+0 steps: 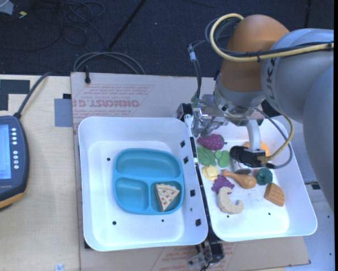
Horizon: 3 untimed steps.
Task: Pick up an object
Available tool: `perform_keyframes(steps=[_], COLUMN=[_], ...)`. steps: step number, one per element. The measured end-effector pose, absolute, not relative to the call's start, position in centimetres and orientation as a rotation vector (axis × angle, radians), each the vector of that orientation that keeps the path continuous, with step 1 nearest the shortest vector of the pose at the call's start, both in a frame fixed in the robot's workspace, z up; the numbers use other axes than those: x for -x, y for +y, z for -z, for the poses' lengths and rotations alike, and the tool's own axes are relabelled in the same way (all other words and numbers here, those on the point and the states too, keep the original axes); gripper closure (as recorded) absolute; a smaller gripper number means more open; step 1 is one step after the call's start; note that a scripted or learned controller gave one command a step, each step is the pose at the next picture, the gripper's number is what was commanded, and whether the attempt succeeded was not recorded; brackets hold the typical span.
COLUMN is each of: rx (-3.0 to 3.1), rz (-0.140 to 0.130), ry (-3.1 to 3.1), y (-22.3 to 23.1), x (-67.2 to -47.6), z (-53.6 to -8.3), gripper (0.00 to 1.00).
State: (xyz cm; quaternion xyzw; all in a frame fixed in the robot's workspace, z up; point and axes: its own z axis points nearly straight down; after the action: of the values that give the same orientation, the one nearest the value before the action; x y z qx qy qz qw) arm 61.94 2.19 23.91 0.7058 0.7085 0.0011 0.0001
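Note:
The right bin (293, 219) holds several toy foods. A purple grape bunch (212, 141) lies at its upper left, with green pieces (208, 156) and a yellow piece (210, 172) just below. Further down are a purple piece (222, 183), an orange drumstick (241, 179), a teal piece (264, 175), a waffle (274, 194) and a beige curved piece (229, 201). My gripper (198, 123) hangs over the bin's upper left corner, just above and left of the grapes. Nothing shows between its tips.
The left bin (95, 219) bears a blue divided plate (140, 168) with a pizza slice (167, 196) in its lower right compartment. The bins' shared walls (194, 179) run beneath the gripper. A teach pendant (2, 157) lies at the far left. Cables hang off the wrist.

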Motion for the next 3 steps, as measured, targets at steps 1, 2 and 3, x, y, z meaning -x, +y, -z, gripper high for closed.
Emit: perform_keyframes(steps=[1,2,3], rx=[-2.210,-2.218,-2.212], rz=[-0.010,-0.009,0.009], ry=[2.232,2.222,2.234], y=[11.1,10.1,10.3], x=[-60.8,-54.3,-54.4], z=[-31.2,-41.9,-42.1], gripper=[1.00,1.00,1.00])
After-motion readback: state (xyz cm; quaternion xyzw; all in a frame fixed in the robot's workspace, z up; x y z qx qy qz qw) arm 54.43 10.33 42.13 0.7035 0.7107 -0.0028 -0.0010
